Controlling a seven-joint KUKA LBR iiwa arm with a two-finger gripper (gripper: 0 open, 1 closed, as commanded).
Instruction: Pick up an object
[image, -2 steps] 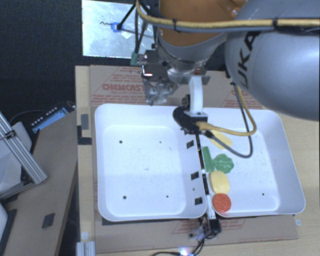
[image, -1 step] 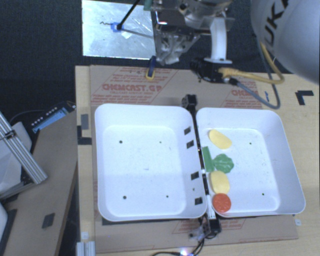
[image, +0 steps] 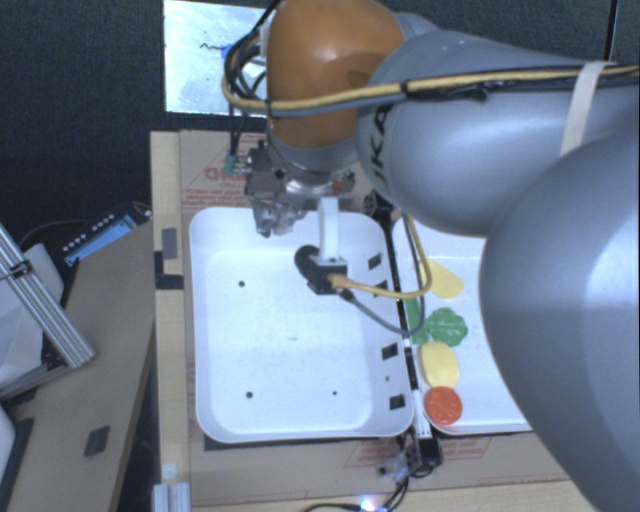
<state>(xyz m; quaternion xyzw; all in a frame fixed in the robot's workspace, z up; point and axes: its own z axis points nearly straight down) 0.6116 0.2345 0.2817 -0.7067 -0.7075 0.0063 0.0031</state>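
Toward the front of the bench and toward the view's left of the gripper, we find the white floor of the left bin bare, so there is wide room to pass on those sides. Just behind the gripper rises that bin's far wall, which closes that way. To the view's right of the gripper, past the bin's right-hand rim, four things stand in a row close along the near wall of the right bin: a pale yellow piece, a green piece, a yellow lump and an orange ball. The grey arm overhangs the rest of that bin.
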